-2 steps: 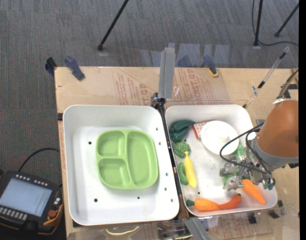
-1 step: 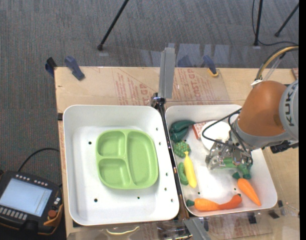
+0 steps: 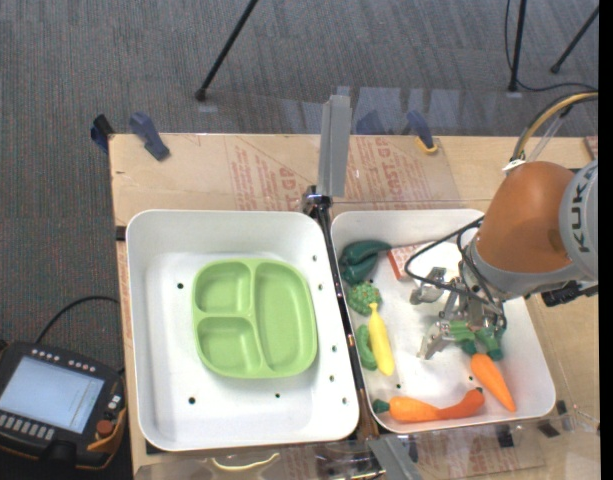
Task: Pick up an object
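Glossy white plastic left bin (image 3: 156,268) carries a smooth lime-green, three-compartment plastic plate (image 3: 254,318). The matching right bin (image 3: 542,368) holds moulded toy food: a yellow banana (image 3: 380,340), a knobbly green broccoli floret (image 3: 363,296), a dark green pepper (image 3: 361,257) at 11 o'clock, and two orange carrots (image 3: 493,380) (image 3: 436,407) at 5 o'clock. The metal end effector (image 3: 454,330) hangs low at bin centre, fingers spread, gripping nothing. The arm's grey casing reads "KU". The plywood surface (image 3: 226,173) bears red print, illegible.
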